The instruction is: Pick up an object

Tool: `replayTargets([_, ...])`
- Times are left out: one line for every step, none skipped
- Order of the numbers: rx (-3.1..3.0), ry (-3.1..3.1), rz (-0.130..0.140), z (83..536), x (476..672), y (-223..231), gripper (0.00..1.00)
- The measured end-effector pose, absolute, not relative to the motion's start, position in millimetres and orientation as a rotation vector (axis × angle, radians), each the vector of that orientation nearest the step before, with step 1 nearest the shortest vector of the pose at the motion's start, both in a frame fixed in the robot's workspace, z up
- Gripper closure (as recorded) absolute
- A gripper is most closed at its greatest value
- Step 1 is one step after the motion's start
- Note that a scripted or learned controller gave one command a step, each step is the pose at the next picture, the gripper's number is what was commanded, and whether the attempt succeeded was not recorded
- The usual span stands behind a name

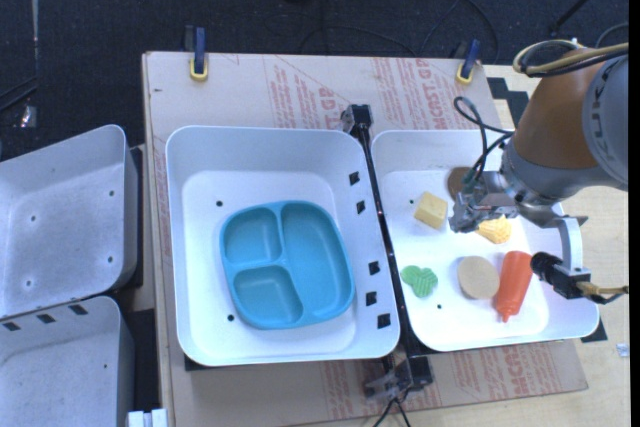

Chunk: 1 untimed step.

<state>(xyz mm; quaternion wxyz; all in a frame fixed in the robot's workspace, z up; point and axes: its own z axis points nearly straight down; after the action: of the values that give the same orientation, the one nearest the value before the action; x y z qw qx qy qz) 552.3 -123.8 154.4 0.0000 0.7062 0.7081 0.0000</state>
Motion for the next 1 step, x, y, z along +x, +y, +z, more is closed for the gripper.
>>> replayTargets([2.218, 2.225, -0.001, 203.8, 554.2, -124.0, 1.00])
